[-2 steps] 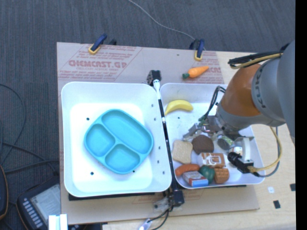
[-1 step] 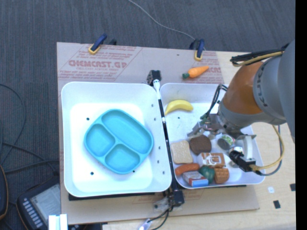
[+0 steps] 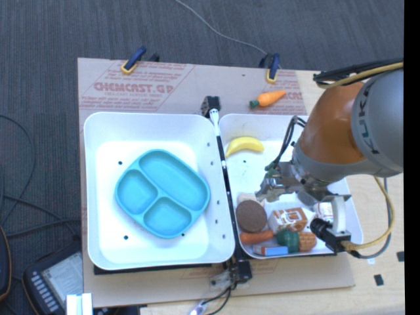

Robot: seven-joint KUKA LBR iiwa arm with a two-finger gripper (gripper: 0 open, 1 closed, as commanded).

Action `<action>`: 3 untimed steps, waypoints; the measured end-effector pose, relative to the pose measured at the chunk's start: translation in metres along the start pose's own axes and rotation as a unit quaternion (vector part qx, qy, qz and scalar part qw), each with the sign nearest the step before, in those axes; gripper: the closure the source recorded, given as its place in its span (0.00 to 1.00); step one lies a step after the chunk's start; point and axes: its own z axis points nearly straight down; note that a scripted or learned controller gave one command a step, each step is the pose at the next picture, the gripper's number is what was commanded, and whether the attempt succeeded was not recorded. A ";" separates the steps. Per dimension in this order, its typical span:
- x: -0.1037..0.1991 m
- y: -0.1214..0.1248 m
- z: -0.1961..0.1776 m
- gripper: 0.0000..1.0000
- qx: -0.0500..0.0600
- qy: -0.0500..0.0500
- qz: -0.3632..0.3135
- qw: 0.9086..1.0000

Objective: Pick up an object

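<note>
Candidate objects are sitting in the right bin (image 3: 231,151): banana (image 3: 244,146) near the far end, brown round cookie (image 3: 251,215) and mixed toy food (image 3: 289,231) crowding the near end. The gripper (image 3: 274,184) is hovering above the bin's middle, beside the cookie; grasp state cannot be told. Blue divided plate (image 3: 162,192) is lying in the left bin (image 3: 98,149). A toy carrot (image 3: 268,98) is resting on the board beyond.

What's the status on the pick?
Gripper low in right bin, grip unclear. Brown disc beside it, banana behind. Carrot outside bins.
</note>
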 end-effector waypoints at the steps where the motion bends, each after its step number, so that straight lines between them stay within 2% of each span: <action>1: -0.049 -0.011 0.034 1.00 0.001 0.000 0.001 1.000; 2: -0.049 -0.010 0.034 0.00 0.001 0.000 0.001 1.000; 3: -0.048 0.031 0.095 0.00 -0.006 0.000 0.001 1.000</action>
